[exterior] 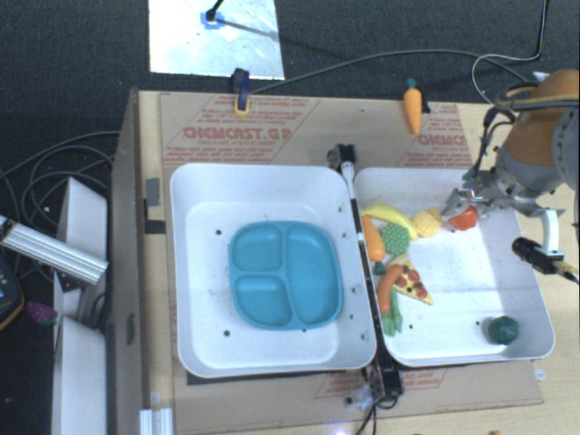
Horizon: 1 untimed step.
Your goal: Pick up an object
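Across the bench stand two shallow white bins side by side. Left bin (195, 270) carries a blue divided plate (285, 275), lying flat near its middle. Right bin (530, 311) carries the loose items: a cluster against its left wall and single pieces elsewhere.

Arm (544, 139), grey with an orange band, reaches in over the right bin's upper right corner. Gripper (464, 205) sits low over the far part of that bin, directly at a small red object (464, 217). The red piece appears to lie at or under the fingertips; whether it is between them, and how far apart they stand, cannot be told from this angle.

Remaining contents, by size: pizza slice (415, 284) near the bin's middle left; yellow banana (390, 216) beside a green bumpy piece (395, 238); orange carrot-like piece (388, 286) touching the pizza slice; yellow bumpy piece (426, 223) just beside the red object; dark green ball (503, 330) well apart at the near right corner. A toy carrot (413, 107) lies outside on the cardboard.

Judgement: step in hand is the approach or closing phase on the red object; no lift is evident. Next move calls for a firm closure on the red piece alone, clear of the yellow neighbour, then a straight rise. Risk: the small rounded piece may slip out
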Tool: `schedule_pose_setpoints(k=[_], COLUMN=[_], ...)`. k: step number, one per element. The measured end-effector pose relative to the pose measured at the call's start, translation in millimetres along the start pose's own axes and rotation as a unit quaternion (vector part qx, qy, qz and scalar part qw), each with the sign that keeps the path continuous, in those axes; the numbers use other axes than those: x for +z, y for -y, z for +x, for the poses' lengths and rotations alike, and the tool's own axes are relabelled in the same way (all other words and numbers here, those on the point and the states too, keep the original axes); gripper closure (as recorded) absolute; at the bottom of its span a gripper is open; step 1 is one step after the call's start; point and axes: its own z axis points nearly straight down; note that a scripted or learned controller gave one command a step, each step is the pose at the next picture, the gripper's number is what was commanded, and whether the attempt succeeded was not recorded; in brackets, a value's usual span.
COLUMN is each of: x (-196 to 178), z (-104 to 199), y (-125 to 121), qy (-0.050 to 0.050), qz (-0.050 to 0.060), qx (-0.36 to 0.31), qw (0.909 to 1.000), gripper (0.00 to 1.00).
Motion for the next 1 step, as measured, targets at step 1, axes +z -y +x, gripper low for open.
schedule_pose_setpoints(k=[1], x=[8.6], z=[66.7], y=[-5.3], qy=[-0.003], qz=[0.005], qx=[0.0], qw=[1.0], gripper=[1.0])
